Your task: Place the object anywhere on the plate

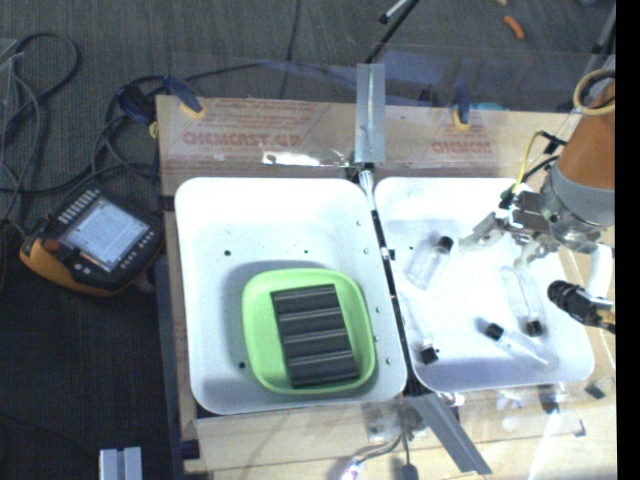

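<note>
The plate [258, 313] sits in the left bin [200, 228], toward its front, with a ridged block [315, 335] on it. In the right bin [455, 373] lie 3 vials [428, 258], spread apart.

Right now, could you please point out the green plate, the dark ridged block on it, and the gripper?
green plate [256, 320]: camera view, on its bare left rim.
dark ridged block [316, 334]: camera view, middle of its top.
gripper [522, 236]: camera view, between its fingertips.
</note>
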Available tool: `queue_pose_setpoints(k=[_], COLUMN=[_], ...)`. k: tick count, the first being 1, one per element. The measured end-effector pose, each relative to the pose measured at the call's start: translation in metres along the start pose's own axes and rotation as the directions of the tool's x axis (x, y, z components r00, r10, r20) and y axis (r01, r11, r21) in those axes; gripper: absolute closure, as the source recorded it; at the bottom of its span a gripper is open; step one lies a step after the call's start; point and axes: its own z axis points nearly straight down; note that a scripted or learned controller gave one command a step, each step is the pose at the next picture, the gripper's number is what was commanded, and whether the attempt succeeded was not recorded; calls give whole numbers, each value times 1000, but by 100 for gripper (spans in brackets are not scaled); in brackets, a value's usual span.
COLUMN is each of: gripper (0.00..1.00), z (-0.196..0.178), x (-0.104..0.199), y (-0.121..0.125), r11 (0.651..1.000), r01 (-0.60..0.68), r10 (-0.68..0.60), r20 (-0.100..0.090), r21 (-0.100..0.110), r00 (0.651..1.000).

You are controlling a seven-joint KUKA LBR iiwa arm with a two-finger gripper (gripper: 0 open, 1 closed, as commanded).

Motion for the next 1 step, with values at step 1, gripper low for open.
queue_pose_setpoints(k=[1], gripper=[0], z=[-13], x=[8], y=[-61], r11=[996], r01=[-86], r10=[86], r20=[-2], r21=[2], r00=[996])
